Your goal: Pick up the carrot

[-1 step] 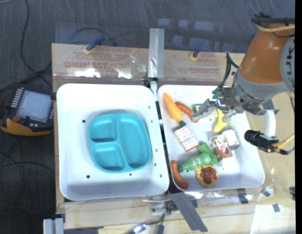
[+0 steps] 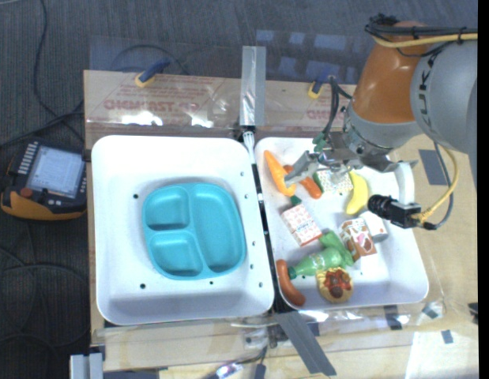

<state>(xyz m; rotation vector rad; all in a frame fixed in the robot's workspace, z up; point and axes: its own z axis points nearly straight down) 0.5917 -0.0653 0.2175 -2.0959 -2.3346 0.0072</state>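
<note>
The carrot point(image 2: 275, 171) is a long orange piece lying at a slant by the left wall of the right bin point(image 2: 402, 290), near its far end. My gripper point(image 2: 316, 166) hangs low over the bin's far part, just right of the carrot. Its fingers look spread, and the left fingertip point(image 2: 295, 171) reaches down to the carrot's lower right side. A shorter orange-red piece point(image 2: 311, 186) lies just below the gap between the fingers. Nothing shows held between them.
The right bin also holds a banana point(image 2: 356, 194), a patterned packet point(image 2: 332, 181), a small red-and-white box point(image 2: 301, 223), a carton point(image 2: 362, 236), a green bottle point(image 2: 326, 257), a sausage point(image 2: 290, 283) and a round pastry point(image 2: 336, 284). A blue divided tray point(image 2: 193, 229) sits in the left bin point(image 2: 118, 290).
</note>
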